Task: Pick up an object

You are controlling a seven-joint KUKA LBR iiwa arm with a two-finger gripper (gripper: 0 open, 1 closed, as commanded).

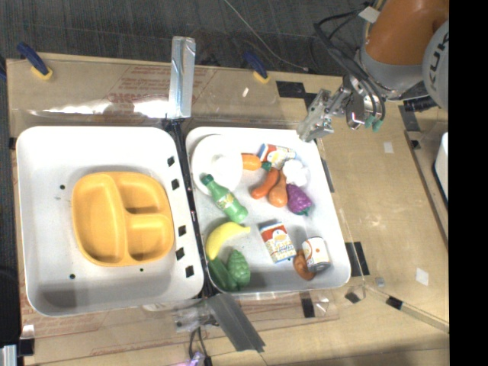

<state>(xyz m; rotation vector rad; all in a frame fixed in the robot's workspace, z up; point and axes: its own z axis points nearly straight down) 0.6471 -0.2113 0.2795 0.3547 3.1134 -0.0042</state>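
Note:
My gripper hangs over the far right rim of the right bin, fingers open and pointing down-left, with nothing between them. Just below it in the bin lie a small colourful packet, a white lump, two orange-brown drumsticks and purple grapes. Further left sit a green bottle, a banana and a green vegetable. A small carton and a can rest near the front.
The left bin holds a yellow divided tray. A taped metal strip stands up behind the gap between the bins. Cables trail on the bench beside the arm at the upper right.

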